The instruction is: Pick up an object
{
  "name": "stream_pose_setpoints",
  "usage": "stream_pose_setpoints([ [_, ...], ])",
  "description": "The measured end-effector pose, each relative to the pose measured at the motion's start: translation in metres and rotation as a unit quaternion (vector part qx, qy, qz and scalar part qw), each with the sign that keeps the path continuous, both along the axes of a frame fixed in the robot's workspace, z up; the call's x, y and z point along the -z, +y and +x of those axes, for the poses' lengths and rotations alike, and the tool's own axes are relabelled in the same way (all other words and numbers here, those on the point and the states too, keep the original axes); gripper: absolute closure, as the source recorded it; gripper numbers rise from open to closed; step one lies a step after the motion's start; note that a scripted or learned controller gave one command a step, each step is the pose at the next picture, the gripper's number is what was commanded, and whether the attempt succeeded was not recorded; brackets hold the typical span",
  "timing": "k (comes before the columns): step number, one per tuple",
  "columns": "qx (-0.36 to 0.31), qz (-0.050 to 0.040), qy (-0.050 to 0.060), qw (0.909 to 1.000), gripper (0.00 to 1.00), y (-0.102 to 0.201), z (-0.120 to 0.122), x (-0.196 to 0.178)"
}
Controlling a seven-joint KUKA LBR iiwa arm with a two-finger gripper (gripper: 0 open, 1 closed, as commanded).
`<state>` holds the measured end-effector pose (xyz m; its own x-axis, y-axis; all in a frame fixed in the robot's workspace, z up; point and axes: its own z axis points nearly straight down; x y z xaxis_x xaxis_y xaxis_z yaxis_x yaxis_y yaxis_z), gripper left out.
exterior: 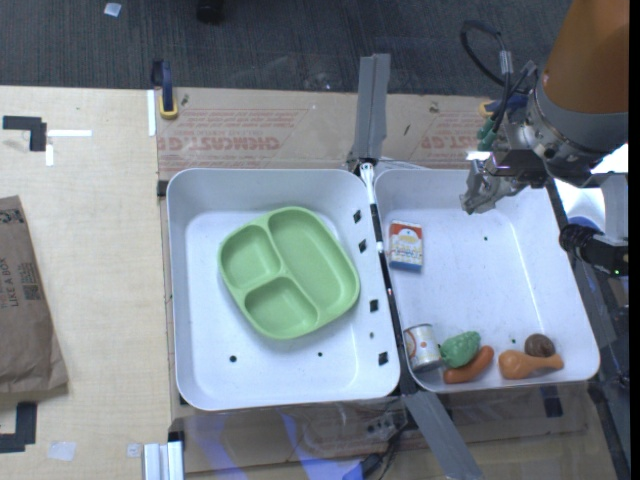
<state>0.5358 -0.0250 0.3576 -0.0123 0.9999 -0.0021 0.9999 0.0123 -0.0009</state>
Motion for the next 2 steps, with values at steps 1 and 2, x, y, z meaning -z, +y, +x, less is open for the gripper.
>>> stream_pose_setpoints([
  [1, -0.075, -0.0002, 0.000, 0.9971, 1.00, -0.0448, 0.0236, -0.0355],
  [2, -0.076, -0.0001, 0.000, 0.9971, 0.00, -0.0446, 0.0236, -0.0354],
])
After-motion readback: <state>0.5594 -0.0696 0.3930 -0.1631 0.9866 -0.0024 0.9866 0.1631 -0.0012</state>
